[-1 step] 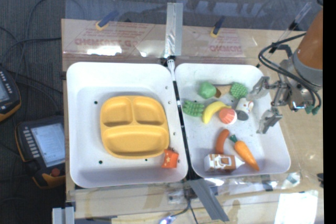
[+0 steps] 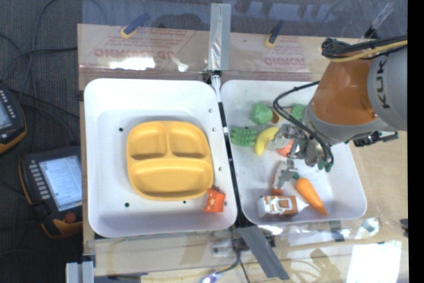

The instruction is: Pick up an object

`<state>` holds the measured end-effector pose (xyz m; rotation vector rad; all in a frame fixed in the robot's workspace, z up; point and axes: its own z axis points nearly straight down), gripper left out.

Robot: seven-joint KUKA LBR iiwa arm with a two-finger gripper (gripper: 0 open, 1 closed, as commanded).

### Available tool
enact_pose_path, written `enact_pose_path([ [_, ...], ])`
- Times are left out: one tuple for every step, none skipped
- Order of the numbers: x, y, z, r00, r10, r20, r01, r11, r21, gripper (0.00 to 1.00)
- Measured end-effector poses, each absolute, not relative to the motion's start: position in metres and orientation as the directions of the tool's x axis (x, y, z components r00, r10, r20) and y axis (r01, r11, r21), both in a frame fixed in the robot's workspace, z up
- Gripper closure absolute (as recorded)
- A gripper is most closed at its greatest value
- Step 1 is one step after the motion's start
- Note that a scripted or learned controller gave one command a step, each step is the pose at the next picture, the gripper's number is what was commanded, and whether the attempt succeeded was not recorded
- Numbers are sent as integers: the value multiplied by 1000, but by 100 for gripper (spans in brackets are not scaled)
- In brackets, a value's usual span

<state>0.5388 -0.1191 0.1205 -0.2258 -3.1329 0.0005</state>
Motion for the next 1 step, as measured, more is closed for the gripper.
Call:
enact_pose_path([
  [567, -109, 90, -967, 255, -7, 255, 967, -1, 0],
])
